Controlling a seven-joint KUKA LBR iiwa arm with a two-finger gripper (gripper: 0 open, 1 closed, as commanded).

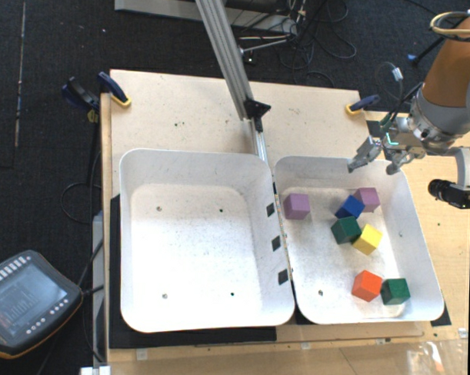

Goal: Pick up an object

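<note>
Standing at the near edge of the worktop (222, 105), the first items met in the right-hand shallow white bin (417, 251) are the orange cube (367, 286) and the dark green cube (395, 291), touching each other near the front rim. Further in lies a tight cluster: the yellow cube (367, 239), a second green cube (345, 230), the blue cube (350, 208) and the pink-purple cube (367, 198). A lone purple cube (297, 206) sits apart, toward the divider between the bins. The left-hand white bin (143, 172) carries no cubes.

At the far rim of the right bin hangs the two-finger gripper (374, 158), fingers spread and pinching nothing. The nearest candidate, the pink-purple cube, lies just in front of and below the gripper, toward the viewer. Judged from this, the coming move is a short advance forward and down.
</note>
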